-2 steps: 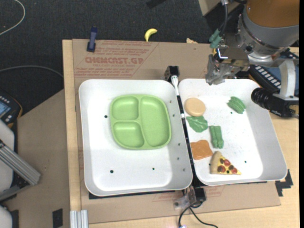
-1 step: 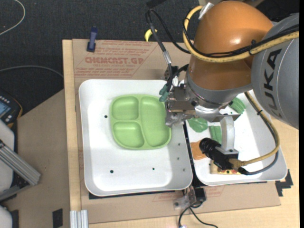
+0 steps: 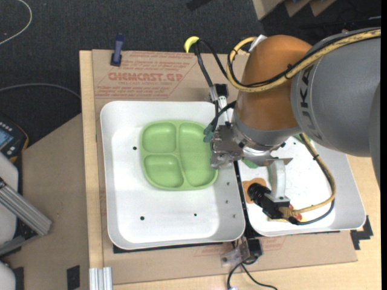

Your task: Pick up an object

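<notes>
Over the wall shared by the two bins, the gripper (image 3: 221, 148) hangs at the right rim of a green divided plate (image 3: 172, 156). From this slanted view it overlaps the plate's edge, but whether it touches the plate cannot be told. How far the gripper is open cannot be made out either, since the wrist body covers it from above, and nothing can be seen held in it.

The plate lies flat in the left bin (image 3: 121, 192), in its right half and a little toward the far side, with its right edge close to the bin's right wall. Around it the white floor of that bin is bare apart from a few small dark dots.

The arm (image 3: 341, 89) reaches in from the right, and its orange band (image 3: 272, 71) sits above the near corner of the right bin (image 3: 346, 193). It hides much of that bin. A small orange-brown patch (image 3: 256, 183) shows on the right bin's floor near its left wall (too covered to name).

Both bins rest on a cardboard sheet (image 3: 151, 76) with red print, and a blue clip (image 3: 117, 50) sits at its far edge.
</notes>
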Available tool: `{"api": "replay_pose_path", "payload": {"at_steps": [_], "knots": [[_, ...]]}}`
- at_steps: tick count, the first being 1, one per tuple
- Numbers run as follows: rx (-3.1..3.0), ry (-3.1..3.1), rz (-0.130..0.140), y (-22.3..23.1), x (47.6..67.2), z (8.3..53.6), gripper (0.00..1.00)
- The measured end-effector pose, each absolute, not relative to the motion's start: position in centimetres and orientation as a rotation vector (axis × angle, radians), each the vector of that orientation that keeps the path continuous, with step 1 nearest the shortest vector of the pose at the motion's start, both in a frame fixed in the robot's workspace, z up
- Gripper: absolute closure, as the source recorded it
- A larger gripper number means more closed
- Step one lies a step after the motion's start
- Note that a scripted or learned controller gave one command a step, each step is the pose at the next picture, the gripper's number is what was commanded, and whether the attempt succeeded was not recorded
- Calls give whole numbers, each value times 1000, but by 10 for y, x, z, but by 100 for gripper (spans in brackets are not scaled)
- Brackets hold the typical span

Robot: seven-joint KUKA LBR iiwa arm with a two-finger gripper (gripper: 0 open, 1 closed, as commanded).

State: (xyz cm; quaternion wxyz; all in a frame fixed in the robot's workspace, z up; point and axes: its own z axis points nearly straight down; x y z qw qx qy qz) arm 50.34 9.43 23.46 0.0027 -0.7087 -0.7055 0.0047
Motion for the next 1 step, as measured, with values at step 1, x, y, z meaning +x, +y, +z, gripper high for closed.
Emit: {"api": "replay_pose_path", "payload": {"at_steps": [1], "knots": [[-2227, -2229, -25, 91, 490, 388, 100]]}}
